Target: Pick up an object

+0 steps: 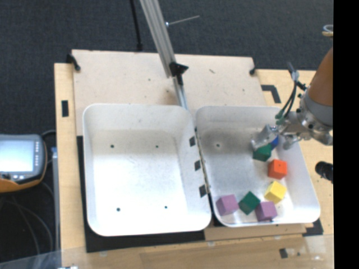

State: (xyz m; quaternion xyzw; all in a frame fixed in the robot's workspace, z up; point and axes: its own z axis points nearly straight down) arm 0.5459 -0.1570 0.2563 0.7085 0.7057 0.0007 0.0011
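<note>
A green block [261, 153] sits in the right bin [235, 125], at the tip of the gripper [268, 139]; whether its fingers grip it I cannot tell. At five o'clock lie an orange block [277, 168] and a yellow block [275, 191]. Dark carpet [67, 15] surrounds the bench [129, 77].

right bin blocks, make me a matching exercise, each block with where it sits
Blocks:
1. orange block
2. yellow block
3. left purple block
4. upper green block

Places:
A. nearest the divider between the bins
B. right under the gripper
C. just below the orange one
D. between the upper green block and the yellow one

Pairs: 1-D, 2-C, 3-A, 4-B
</note>
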